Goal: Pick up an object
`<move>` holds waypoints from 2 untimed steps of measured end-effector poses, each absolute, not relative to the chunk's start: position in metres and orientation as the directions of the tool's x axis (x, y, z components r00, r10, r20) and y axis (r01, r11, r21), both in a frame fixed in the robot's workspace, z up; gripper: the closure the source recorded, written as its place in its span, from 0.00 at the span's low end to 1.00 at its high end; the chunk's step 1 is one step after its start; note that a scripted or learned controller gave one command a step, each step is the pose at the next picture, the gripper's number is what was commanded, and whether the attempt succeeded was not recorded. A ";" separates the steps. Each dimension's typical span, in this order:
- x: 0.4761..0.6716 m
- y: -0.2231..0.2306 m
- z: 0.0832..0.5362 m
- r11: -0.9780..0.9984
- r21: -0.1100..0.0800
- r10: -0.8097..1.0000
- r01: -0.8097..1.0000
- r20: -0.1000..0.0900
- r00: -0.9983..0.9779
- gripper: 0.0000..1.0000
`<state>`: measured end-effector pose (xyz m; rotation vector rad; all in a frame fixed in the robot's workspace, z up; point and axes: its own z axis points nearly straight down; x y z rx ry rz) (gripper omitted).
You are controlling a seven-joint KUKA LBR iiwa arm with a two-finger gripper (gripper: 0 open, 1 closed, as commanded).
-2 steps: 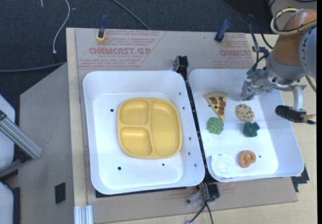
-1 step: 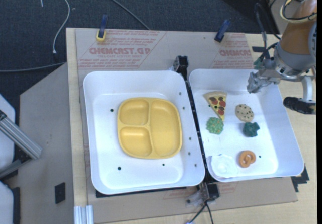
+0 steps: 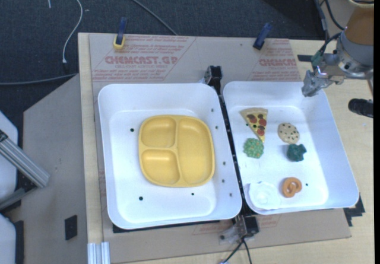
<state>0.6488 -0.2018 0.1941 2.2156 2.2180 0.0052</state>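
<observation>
The right bin (image 3: 332, 138) holds a pizza slice (image 3: 256, 120), a round cookie (image 3: 288, 132), a green broccoli piece (image 3: 254, 148), a dark teal toy (image 3: 296, 152), an orange pretzel (image 3: 291, 187) and a white disc (image 3: 262, 192). My gripper (image 3: 311, 87) hangs at the bin's far right corner, above and to the right of the cookie. It is apart from all the toys, with nothing seen in it.
The left bin (image 3: 113, 138) carries a yellow divided plate (image 3: 176, 150). Blue clamps (image 3: 121, 34) (image 3: 262, 36) pin the cardboard sheet at the back edge. A black bracket (image 3: 212, 74) sits between the bins. Cables lie on the dark floor at the upper left.
</observation>
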 end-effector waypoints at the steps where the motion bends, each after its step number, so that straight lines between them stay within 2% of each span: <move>1: 0.650 -0.202 0.235 0.001 0.006 1.000 1.000 -0.001 -0.001 1.00; 2: 0.642 -0.156 0.228 0.004 -0.002 1.000 1.000 0.002 -0.004 1.00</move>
